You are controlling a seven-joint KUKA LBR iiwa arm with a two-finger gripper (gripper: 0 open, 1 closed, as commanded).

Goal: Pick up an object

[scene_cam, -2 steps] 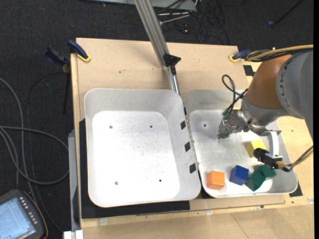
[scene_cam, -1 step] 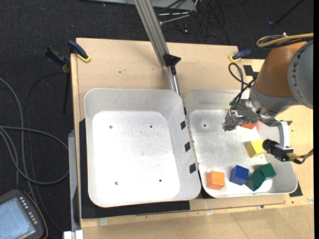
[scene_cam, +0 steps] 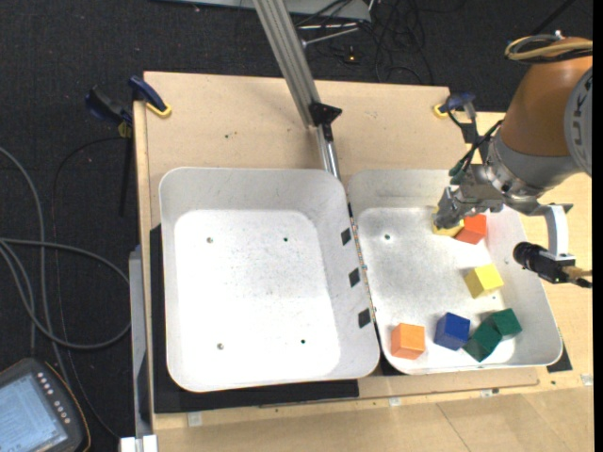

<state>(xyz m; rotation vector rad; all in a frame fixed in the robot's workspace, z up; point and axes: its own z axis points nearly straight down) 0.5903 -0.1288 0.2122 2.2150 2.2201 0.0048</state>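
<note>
Gripper (scene_cam: 450, 213) is parked low at about 1 o'clock of the right bin (scene_cam: 396, 252), tip right by an orange-red block (scene_cam: 471, 228), with something yellowish tucked under the tip. Whether it's clenched or released can't be told from this angle, honestly, and nothing is clearly seen being held.

Working near to far: along the bin's 5 to 6 o'clock edge an orange cube (scene_cam: 408, 339), a blue cube (scene_cam: 452, 330) and two green blocks (scene_cam: 493, 333) are bunched together. A yellow cube (scene_cam: 483, 280) is sat around 3 o'clock. The orange-red block is furthest back.

Looks like the reach-and-grasp step is underway. A clean close on that far block, then a straight lift, is probably what's needed next.
</note>
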